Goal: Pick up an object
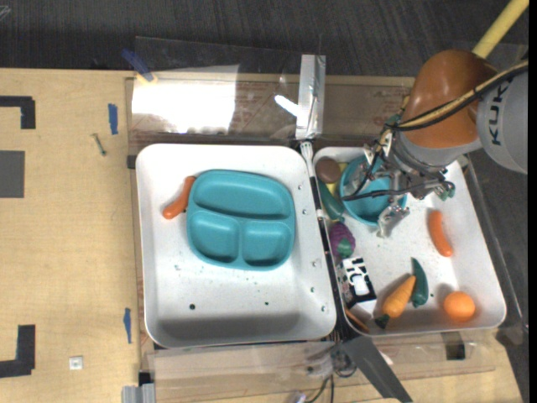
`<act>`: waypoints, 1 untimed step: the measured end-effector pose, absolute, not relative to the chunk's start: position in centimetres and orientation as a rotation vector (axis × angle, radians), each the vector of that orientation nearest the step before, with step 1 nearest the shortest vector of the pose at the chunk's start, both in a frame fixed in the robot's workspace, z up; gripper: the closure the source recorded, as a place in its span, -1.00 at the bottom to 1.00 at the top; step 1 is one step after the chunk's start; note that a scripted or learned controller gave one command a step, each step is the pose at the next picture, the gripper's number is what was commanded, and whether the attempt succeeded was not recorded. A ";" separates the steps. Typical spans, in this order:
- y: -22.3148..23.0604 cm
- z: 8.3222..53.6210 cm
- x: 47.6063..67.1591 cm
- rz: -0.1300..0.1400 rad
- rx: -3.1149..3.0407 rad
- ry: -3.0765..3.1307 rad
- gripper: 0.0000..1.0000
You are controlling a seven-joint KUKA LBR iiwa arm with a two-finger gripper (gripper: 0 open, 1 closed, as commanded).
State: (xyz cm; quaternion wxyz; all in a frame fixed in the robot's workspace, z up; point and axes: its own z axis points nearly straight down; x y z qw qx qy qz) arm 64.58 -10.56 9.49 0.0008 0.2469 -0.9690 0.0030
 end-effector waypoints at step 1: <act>-10.8 9.0 60.9 0.004 0.564 -3.105 -1.00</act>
